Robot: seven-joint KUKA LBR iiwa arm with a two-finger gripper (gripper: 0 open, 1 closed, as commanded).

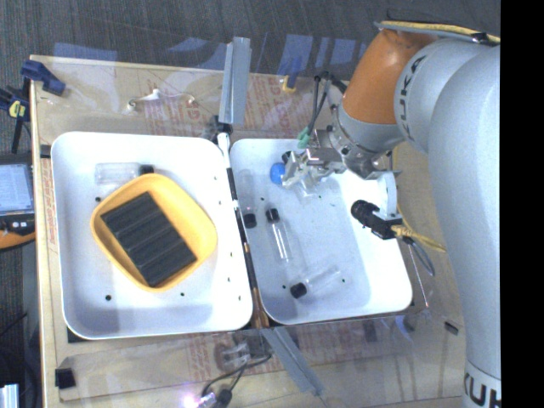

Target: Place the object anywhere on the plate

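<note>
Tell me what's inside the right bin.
In the right bin: three clear tubes with black caps, and a blue object beside the gripper. Anything under the gripper is covered.

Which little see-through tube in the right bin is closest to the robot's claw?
The tube with the blue cap, right beside the gripper. The black-capped tubes lie farther down the right bin.

Plate point(153, 230) top open; vials point(279, 238) clutter right bin point(382, 287) mid.
</note>
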